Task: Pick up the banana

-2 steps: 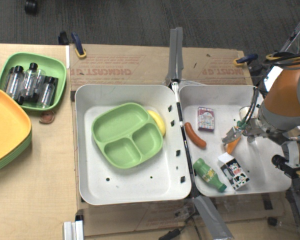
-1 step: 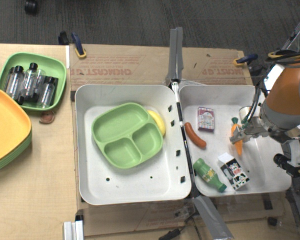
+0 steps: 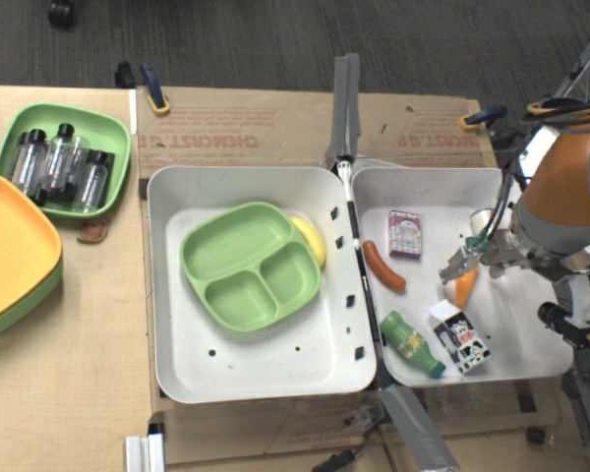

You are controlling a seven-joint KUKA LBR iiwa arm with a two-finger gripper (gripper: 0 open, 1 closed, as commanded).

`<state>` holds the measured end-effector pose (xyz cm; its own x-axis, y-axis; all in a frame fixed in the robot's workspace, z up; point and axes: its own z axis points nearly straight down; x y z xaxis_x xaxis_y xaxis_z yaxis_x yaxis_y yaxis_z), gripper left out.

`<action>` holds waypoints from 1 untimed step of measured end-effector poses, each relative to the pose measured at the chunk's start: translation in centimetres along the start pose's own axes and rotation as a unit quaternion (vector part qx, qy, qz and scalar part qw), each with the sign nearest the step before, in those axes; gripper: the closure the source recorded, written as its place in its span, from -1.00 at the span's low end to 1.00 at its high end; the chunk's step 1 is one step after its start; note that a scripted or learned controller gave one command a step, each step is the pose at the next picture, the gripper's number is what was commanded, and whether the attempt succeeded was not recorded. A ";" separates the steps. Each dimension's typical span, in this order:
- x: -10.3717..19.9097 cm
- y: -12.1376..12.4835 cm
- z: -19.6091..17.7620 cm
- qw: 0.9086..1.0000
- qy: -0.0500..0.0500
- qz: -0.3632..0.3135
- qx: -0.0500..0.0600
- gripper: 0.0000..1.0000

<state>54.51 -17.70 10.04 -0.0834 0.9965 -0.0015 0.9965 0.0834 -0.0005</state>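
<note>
In the left bin (image 3: 167, 362) a green divided plate (image 3: 251, 278) lies tilted across the floor, and the banana (image 3: 312, 239) peeks out at its upper right edge, a yellow curve partly tucked behind or under the plate's rim, close to the wall that the two bins share. What shows of it runs roughly from upper left to lower right, along the plate's rim; the rest of its length is hidden, so its full axis is only a guess. Across the divider, the right bin (image 3: 531, 362) holds a sausage (image 3: 384, 266), a small pink card box (image 3: 405, 235), a green bottle (image 3: 410, 344) and a white carton (image 3: 460, 337). Farther right, the gripper (image 3: 465, 268) hangs low over an orange carrot-like piece (image 3: 463, 287); whether it is spread or clenched cannot be told here. So the banana lies well apart from the gripper, to its left and slightly up, beyond the bin wall, and the coming move likely calls for a lift, a crossing over the divider, and a descent beside the plate's edge.
</note>
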 end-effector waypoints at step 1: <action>-2.0 4.1 0.9 0.992 0.000 -0.130 -0.001 -1.00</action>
<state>58.73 -19.32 9.19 -0.3373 0.9414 -0.0025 0.9414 0.3373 0.0009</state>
